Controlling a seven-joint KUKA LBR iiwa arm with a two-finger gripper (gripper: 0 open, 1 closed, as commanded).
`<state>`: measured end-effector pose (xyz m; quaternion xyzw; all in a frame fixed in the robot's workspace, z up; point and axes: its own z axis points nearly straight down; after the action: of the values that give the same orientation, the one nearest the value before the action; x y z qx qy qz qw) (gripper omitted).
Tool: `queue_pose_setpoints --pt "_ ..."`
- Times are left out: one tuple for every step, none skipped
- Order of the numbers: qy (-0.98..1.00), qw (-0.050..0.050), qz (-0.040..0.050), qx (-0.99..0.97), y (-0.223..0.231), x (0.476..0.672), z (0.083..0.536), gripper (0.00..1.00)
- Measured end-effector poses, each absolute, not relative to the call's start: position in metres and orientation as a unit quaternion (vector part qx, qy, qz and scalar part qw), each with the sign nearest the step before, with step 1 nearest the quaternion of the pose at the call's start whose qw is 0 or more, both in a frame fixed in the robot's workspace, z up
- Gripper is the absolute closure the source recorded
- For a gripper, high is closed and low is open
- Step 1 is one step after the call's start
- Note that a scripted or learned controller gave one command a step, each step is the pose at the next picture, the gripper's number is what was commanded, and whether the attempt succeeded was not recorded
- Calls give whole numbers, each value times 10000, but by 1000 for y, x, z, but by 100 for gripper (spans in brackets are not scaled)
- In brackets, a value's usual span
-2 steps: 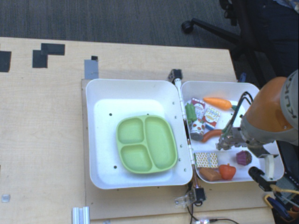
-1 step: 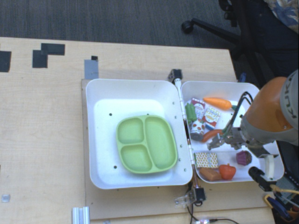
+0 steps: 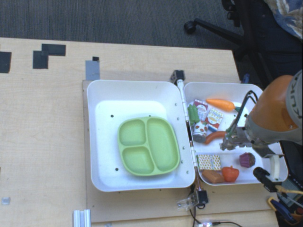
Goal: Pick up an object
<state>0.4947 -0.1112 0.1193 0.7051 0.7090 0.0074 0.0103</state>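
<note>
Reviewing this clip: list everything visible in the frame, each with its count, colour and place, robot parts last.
left bin: 1, white, centre of bench
right bin: 1, white, beside the left bin
divided plate: 1, light green, three compartments, in left bin
toy carrot: 1, orange, far side of right bin
green item: 1, green, right bin near the divider
purple item: 1, dark purple, near side of right bin
red item: 1, red, near edge of right bin
cracker-like square: 1, tan, near side of right bin
office chair base: 1, black, on floor beyond bench
arm: 1, grey and orange, over right bin
gripper: 1, dark, low over right bin
</note>
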Motion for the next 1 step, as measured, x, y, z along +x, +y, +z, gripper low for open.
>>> queue_pose_setpoints --pt "7091 102 74 7050 -111 495 119 0"
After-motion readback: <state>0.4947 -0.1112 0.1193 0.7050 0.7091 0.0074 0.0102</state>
